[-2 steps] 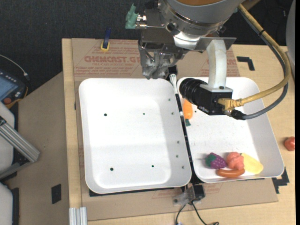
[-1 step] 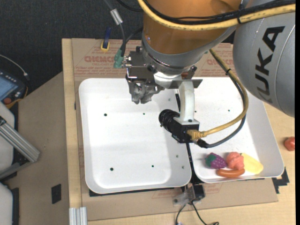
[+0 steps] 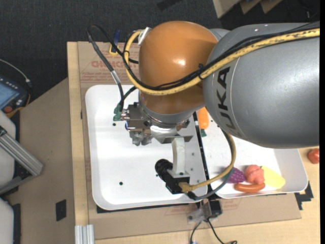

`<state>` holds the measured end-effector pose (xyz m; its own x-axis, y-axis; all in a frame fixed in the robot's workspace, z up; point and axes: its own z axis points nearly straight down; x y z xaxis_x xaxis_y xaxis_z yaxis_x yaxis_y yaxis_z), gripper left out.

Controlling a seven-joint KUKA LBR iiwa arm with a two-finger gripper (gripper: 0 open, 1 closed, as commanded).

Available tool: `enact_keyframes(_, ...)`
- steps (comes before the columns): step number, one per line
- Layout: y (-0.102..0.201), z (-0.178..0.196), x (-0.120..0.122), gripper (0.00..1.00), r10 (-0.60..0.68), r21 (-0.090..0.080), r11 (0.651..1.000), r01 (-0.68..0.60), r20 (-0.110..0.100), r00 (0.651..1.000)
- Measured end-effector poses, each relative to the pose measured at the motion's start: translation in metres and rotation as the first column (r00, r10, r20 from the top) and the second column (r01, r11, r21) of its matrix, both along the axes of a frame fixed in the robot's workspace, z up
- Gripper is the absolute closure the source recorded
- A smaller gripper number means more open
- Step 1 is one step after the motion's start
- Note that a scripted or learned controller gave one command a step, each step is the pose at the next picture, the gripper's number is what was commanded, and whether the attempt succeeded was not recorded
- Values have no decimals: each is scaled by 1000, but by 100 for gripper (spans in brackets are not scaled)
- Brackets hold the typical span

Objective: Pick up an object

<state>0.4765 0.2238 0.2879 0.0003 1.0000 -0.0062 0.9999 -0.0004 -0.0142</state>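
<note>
Reaching in from the right across both bins: grey arm (image 3: 274,80) with orange band (image 3: 172,60), covering much of the right bin (image 3: 297,184). Hand (image 3: 138,130) over the middle of the left bin (image 3: 104,156), largely hidden beneath the wrist; clenched or released, cannot tell.

Things to pick up in the right bin, well apart from the hand. Just beside the wall between the bins, an orange piece (image 3: 203,118) peeking from under the arm. At the near edge, packed together and touching: purple bunch (image 3: 236,176), pink lump (image 3: 254,173), yellow piece (image 3: 274,179), red-orange curved stick (image 3: 249,187). Farther right, by the rim, a red bit (image 3: 314,155).

On the left bin's floor, a small dark speck (image 3: 121,183). Under both bins, a brown cardboard-covered counter (image 3: 76,136).
</note>
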Motion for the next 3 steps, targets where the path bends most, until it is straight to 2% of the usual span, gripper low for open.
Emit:
enact_keyframes(1,-1,-87,11,100,-1,1,1000,1,2,1000)
enact_keyframes(2,1,-57,40,100,-1,7,1000,1,18,1000)
enact_keyframes(3,0,-105,85,100,-2,4,1000,2,13,1000)
